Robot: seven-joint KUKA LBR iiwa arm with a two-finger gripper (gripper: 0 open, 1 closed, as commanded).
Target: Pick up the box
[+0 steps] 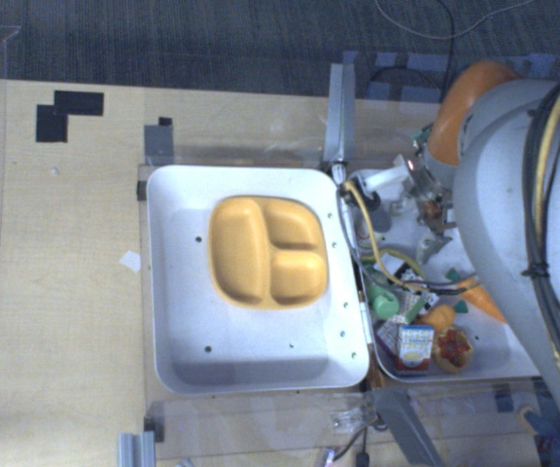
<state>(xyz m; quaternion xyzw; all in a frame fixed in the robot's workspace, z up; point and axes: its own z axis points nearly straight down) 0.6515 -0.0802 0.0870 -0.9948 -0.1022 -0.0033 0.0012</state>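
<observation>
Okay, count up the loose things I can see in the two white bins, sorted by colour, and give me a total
Yellow: 1, the divided tray in the left bin
Green: 1, a small item in the right bin
Orange: 1, a small item
Red: 1, a round item
Blue and white: 1, the box
Total: 5; the arm covers part of the right bin.

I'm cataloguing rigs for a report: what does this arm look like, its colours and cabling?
The arm is a bulky, rounded grey body with an orange band near the wrist. Black and yellowish cables run along its side. The wrist hardware is metallic, with yellow and black wires looping beneath it.
</observation>
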